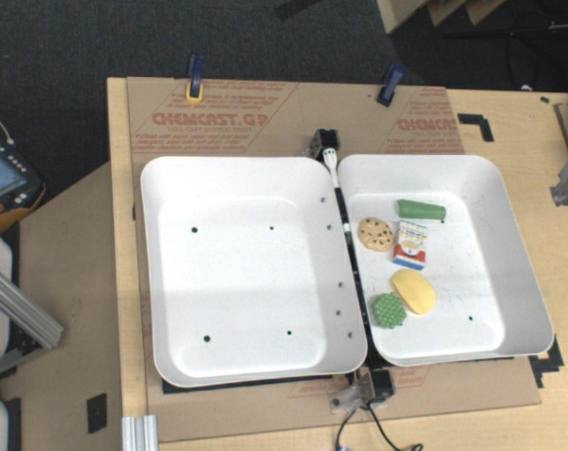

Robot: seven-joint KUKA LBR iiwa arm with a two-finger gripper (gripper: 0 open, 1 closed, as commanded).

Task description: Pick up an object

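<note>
Around the cookie [376, 234] in the right bin [481, 252] lie a green block [421, 210] and a carton [412, 244]; the gripper's state I cannot tell.

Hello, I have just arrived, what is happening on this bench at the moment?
A robot arm is meant to pick up an object, and nothing is being handled at this moment. Two white bins sit side by side. The right bin holds five small things in a loose group: a green block, a cookie, a small carton, a yellow piece and a green ball. The left bin sits beside it.
</note>
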